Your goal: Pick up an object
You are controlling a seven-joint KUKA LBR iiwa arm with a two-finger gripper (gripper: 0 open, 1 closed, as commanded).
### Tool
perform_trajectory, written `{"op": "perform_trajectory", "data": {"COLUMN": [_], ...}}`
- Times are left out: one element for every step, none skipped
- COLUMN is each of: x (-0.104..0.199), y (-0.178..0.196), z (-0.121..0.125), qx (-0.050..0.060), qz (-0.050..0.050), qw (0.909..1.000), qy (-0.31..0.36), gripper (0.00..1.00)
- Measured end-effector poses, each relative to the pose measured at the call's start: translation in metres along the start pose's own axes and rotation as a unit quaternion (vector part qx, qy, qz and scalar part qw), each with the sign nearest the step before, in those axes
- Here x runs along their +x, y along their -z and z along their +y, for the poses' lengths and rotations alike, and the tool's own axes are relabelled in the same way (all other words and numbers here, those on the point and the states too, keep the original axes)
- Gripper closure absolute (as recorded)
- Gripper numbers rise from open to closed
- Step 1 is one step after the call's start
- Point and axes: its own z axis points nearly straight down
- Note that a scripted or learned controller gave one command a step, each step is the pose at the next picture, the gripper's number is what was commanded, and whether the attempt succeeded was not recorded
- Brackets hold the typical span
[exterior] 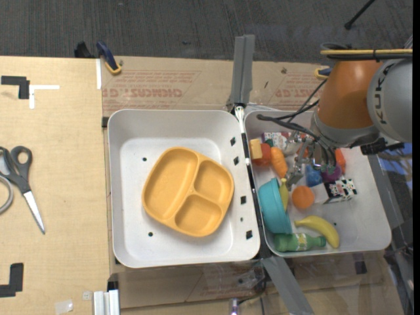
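The right bin (367, 235) holds a pile of small items: an orange ball (303, 197), a banana (319, 229), a green bottle (298, 243) lying on its side, a teal bowl (273, 206), a carrot-like orange piece (279, 162), a small blue block (314, 176) and a black-and-white box (341, 189). My gripper (308, 163) hangs low over the middle of this pile, just above the blue block and the orange ball. The orange-banded wrist (348, 97) hides most of it.
The left bin (125, 195) holds a yellow divided plate (189, 191). Scissors (23, 182) lie on the wooden bench at the far left. A grey divider post (241, 71) stands behind the seam between the bins.
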Motion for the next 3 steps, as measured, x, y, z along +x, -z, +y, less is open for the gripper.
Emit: {"op": "perform_trajectory", "data": {"x": [0.057,0.056,0.112], "y": [-0.001,0.009,0.099], "z": [-0.003,-0.002,0.033], "qx": [-0.002,-0.002,-0.003], "qz": [0.002,0.001,0.002], "qw": [1.0000,1.0000,0.9986], "qy": [-0.003,-0.001,-0.054], "gripper": [0.00,1.00,1.00]}}
